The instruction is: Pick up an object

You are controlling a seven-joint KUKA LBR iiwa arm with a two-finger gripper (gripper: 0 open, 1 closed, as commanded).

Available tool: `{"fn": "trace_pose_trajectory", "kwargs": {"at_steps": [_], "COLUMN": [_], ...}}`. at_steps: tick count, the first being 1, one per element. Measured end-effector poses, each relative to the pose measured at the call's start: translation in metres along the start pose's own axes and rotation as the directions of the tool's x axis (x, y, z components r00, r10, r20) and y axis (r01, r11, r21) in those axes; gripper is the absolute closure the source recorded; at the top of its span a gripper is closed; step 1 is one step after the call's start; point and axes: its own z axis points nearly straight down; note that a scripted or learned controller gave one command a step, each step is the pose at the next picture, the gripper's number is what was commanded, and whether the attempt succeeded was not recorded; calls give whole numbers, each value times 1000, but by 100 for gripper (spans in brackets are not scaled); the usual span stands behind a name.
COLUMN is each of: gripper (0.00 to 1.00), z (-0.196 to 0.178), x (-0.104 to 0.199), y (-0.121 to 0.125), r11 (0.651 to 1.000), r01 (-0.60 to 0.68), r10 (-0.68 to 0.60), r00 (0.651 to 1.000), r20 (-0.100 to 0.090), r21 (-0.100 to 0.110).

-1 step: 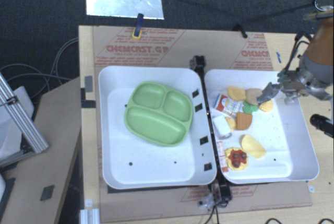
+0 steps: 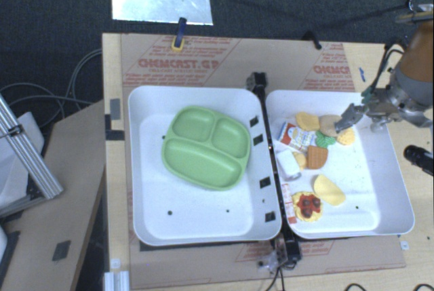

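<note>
Nearest the camera, a red-topped toy food piece [image 2: 309,205] lies at the front of the right bin [image 2: 386,215], with a yellow piece [image 2: 329,190] just behind it. Further back sits a cluster: a red-and-white packet [image 2: 293,138], an orange-brown piece [image 2: 317,157], a green piece [image 2: 325,141] and 2 yellow ones. The gripper [image 2: 346,120] hangs over this cluster's far right edge; whether it is spread or pinching anything cannot be told. A green divided plate [image 2: 206,147] fills the left bin [image 2: 149,215].
</note>
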Motion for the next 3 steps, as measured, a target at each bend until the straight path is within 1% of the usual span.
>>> {"fn": "trace_pose_trajectory", "kwargs": {"at_steps": [1, 2, 3], "gripper": [0, 0, 0], "z": [61, 104, 113], "x": [6, 12, 9], "y": [2, 6, 11], "r11": [1000, 1000, 1000], "r01": [-1, 0, -3], "r10": [1, 0, 4], "r00": [1000, 1000, 1000], "r20": [-1, 0, 8], "r21": [3, -1, -19]}}
